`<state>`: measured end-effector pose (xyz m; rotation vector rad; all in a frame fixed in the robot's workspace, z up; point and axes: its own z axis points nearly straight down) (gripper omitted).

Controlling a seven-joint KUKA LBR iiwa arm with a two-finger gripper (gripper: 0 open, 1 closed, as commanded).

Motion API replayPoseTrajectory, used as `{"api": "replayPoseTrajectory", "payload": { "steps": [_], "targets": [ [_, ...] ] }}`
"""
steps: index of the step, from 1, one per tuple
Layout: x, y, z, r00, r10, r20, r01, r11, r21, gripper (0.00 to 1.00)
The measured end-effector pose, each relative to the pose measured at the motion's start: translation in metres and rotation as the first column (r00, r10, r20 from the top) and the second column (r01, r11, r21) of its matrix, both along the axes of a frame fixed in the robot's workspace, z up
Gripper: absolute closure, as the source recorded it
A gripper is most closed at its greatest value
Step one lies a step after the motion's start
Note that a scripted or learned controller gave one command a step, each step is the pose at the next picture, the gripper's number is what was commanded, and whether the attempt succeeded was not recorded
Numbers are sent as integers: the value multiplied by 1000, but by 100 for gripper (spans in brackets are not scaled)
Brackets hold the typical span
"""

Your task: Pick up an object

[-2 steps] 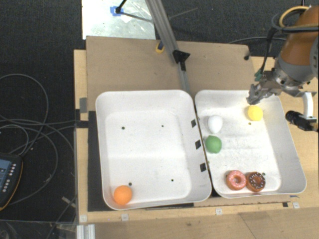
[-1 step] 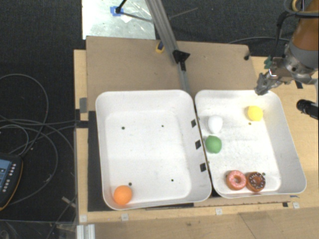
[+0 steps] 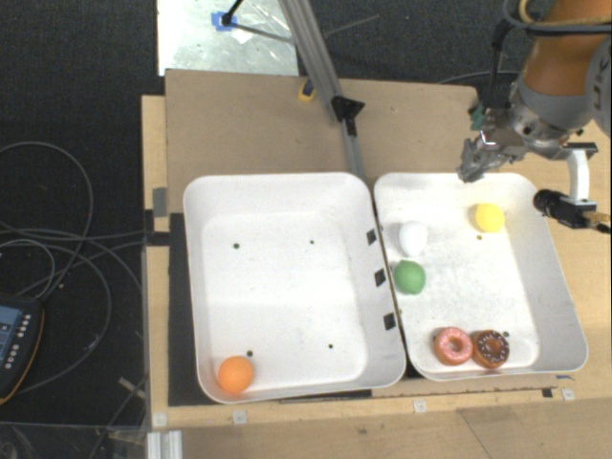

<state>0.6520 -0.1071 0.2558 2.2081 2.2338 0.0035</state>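
Observation:
The right bin (image 3: 545,285) holds a yellow ball (image 3: 489,218) near its far edge, a white ball (image 3: 413,237) and a green ball (image 3: 409,277) by its left wall, and a pink-iced doughnut (image 3: 452,345) beside a chocolate doughnut (image 3: 491,349) at the front. An orange ball (image 3: 234,374) lies in the front left corner of the left bin (image 3: 277,218). My gripper (image 3: 474,167) hangs over the far rim of the right bin, just above and left of the yellow ball, with nothing visibly held.
A slanted grey pole (image 3: 320,60) with a black clamp crosses the board behind the bins. Black clips sit along the wall between the bins. Cables and a handheld pendant (image 3: 14,338) lie on the dark floor at the left.

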Motion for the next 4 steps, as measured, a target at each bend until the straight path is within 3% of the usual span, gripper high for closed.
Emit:
{"api": "replayPoseTrajectory", "payload": {
  "steps": [2, 4],
  "targets": [
    [-35, 96, -19, 1000, 0, -4, 0, 1000, 1, 100],
    [-51, 201, -36, 1000, 0, -4, 0, 1000, 1, 100]
  ]
}}
